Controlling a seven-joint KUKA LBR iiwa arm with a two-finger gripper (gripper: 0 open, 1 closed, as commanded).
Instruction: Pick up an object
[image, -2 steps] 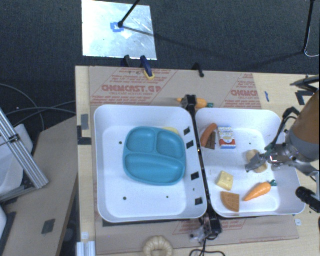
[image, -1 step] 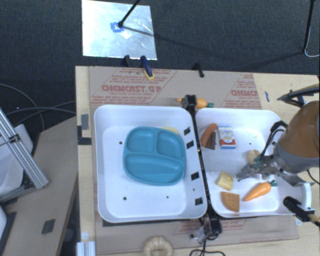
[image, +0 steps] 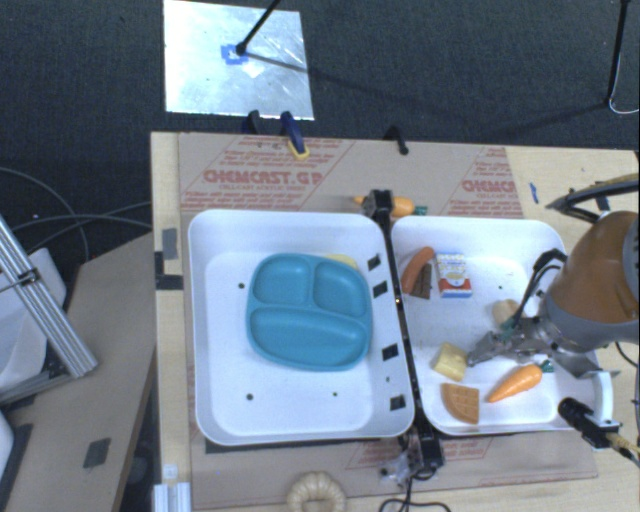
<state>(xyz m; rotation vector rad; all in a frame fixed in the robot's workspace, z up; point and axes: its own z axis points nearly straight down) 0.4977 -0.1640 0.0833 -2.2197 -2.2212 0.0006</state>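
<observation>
We see the gripper (image: 487, 347) low in the right bin (image: 540, 240), at the lower right of the frame, its fingers spread apart with nothing between them. It reaches in among the toy foods: a pale yellow wedge (image: 450, 361) lies just to its left, a carrot (image: 516, 382) just below and to its right, and a round cracker (image: 461, 402) nearer the bin's bottom edge. Higher up sit a hotdog-like piece (image: 416, 271) and a small carton (image: 455, 275). The left bin (image: 215, 300) holds a blue divided plate (image: 308, 309). We judge the pick not yet done: closing on an item and lifting it remain.
</observation>
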